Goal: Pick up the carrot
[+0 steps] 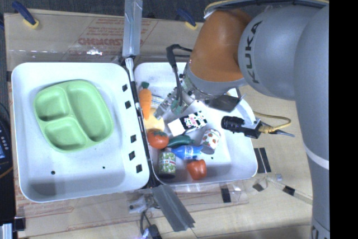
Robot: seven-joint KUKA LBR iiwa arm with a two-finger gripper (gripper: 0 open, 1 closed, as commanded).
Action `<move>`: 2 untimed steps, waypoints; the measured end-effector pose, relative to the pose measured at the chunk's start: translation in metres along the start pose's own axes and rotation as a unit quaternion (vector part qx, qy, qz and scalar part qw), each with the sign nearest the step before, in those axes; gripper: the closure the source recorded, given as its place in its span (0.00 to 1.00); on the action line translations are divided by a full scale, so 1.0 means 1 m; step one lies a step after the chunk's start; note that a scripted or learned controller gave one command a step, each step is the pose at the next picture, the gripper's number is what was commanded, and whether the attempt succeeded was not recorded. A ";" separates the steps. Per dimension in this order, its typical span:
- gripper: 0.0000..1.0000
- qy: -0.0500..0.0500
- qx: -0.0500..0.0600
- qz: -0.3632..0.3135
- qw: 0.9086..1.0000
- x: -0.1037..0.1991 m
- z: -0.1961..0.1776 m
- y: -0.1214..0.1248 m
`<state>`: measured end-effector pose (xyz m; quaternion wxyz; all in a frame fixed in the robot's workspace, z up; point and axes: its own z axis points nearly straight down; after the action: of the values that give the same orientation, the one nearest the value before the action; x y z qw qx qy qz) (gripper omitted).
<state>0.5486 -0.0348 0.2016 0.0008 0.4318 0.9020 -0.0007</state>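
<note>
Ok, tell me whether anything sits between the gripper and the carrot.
Nothing visible does. The metal two-finger gripper hangs just right of the long orange carrot, which lies along the right white bin's left wall. The red tomato-like toy sits below the carrot's lower end, off that line.

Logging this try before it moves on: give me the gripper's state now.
Gripper: low in the right bin, next to the carrot; cannot be told whether it is open or closed, and nothing can be seen held in it.
</note>
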 end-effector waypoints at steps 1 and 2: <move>1.00 0.002 0.001 0.003 1.000 -0.028 0.010 -0.048; 1.00 0.000 0.000 0.174 0.985 -0.077 -0.041 0.014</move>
<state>0.6072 -0.0858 0.2431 0.0006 0.5820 0.8132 -0.0003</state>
